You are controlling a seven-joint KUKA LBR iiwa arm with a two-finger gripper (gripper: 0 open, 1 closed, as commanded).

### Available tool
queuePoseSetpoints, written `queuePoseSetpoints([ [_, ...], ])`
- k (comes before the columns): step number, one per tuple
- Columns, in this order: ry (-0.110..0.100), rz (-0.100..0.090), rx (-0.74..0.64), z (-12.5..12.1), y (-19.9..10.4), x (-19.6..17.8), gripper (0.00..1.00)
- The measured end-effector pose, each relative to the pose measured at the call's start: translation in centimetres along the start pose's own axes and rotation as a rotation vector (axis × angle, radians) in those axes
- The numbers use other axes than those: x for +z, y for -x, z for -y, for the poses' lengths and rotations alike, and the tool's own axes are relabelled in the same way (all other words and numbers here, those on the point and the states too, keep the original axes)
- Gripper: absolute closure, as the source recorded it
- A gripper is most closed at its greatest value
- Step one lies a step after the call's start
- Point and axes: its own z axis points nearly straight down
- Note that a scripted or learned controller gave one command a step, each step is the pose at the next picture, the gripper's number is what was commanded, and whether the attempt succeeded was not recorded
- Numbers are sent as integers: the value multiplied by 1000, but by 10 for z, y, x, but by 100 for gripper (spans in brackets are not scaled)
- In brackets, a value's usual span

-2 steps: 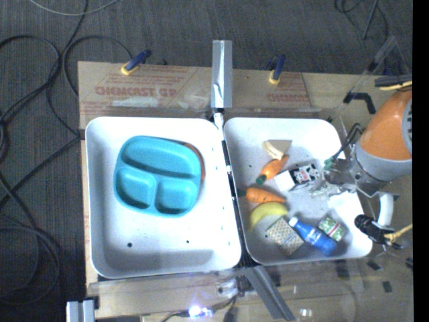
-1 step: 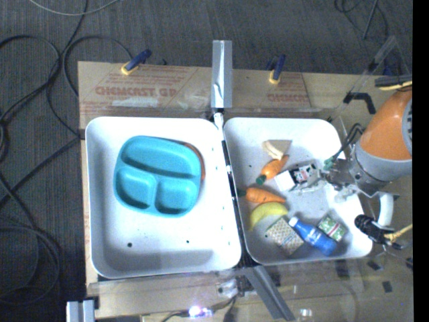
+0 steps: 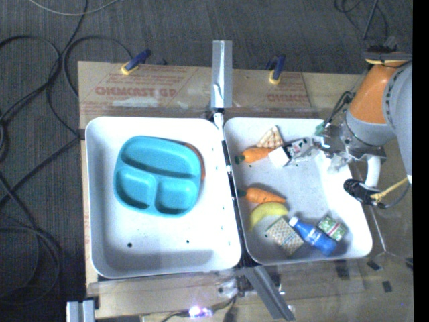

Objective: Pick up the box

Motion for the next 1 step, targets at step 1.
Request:
queuePoseSetpoints([
  [1,10,-5,12,61,2,33,0],
])
